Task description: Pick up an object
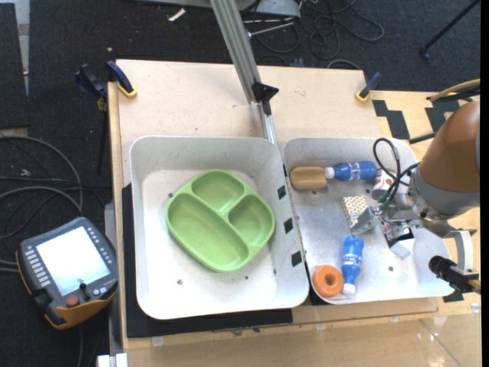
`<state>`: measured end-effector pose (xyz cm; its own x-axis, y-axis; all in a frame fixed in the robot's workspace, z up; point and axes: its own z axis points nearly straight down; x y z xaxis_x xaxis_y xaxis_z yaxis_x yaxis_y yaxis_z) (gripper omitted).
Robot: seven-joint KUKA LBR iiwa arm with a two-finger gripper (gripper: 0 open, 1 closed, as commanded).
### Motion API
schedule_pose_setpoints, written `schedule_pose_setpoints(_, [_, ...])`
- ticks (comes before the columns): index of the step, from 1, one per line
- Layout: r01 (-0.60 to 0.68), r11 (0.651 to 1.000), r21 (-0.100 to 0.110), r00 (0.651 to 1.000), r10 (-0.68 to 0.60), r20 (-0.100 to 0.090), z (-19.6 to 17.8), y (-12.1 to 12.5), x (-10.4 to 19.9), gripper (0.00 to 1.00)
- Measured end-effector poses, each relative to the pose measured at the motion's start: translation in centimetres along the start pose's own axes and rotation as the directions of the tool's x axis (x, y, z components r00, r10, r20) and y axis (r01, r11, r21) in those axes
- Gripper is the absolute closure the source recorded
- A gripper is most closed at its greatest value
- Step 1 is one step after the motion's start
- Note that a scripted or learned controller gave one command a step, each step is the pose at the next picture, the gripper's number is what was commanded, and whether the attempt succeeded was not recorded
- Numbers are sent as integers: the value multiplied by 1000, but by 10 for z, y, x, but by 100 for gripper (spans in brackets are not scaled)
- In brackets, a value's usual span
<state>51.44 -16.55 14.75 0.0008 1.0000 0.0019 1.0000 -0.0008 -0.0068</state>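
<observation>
The hand sits low in the right shallow white bin, touching a silvery checkered packet; can't tell its opening.

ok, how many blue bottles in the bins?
2, both in the right bin: one bottle lying at the back, one bottle near the front. The arm may hide more.

A divided plate lies in the left bin, which touches the right bin along its right side. Inside the right bin, a brush lies at the back near the left bin, with a bottle just to its right. A second bottle lies toward the front, a ring touching its left side.
</observation>
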Motion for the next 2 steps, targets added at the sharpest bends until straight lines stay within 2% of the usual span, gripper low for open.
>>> schedule_pose_setpoints(1, [1, 1000, -6, 1000, -1, 2, 52, 0, 0, 0])
schedule_pose_setpoints(2, [1, 1000, -8, 1000, -1, 2, 40, 1, 0, 100])
